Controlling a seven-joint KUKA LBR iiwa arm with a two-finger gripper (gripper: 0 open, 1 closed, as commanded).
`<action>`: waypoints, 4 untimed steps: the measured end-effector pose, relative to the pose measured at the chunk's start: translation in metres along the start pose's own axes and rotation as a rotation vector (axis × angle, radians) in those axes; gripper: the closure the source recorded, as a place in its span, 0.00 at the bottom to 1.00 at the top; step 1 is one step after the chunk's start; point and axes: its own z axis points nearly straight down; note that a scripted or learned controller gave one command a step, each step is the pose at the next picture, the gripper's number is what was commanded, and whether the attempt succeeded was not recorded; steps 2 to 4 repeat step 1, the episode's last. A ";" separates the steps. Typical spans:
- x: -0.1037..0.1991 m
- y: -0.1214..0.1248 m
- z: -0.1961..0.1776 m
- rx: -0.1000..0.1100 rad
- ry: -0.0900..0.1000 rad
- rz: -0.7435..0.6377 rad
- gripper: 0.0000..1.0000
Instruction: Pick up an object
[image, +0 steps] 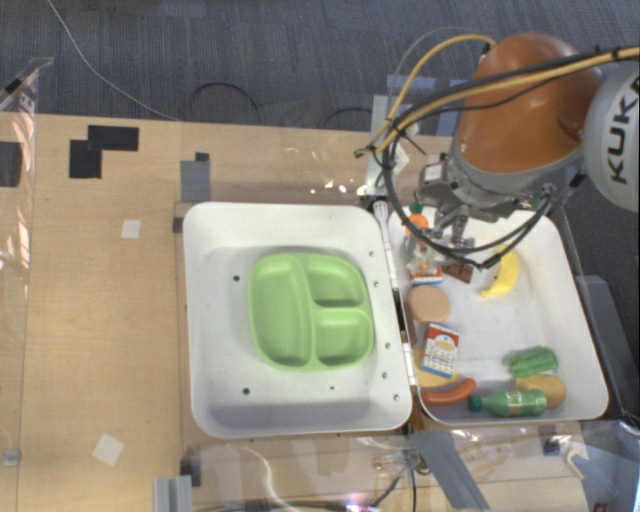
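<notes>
objects (440, 352) crowd the right bin's (560, 300) left edge beneath the fingers (450, 238), whose state i cannot tell.

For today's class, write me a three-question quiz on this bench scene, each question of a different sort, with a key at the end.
1. True or false: the green three-compartment plastic tray lies in the left white bin.
2. Multiple choice: the yellow toy banana lies in which place? A) in the right white bin B) on the green tray C) on the wooden bench top
3. Fill in: the green plastic bottle lies on its side near the right bin's ____ edge in the camera view.

Key: 1 true; 2 A; 3 bottom. The arm's gripper hangs over the right bin's upper left part.
</notes>
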 end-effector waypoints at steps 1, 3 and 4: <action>-0.089 -0.032 0.019 0.001 -0.004 0.125 1.00; -0.089 -0.032 0.019 0.001 -0.004 0.125 1.00; -0.089 -0.032 0.019 0.001 -0.004 0.125 1.00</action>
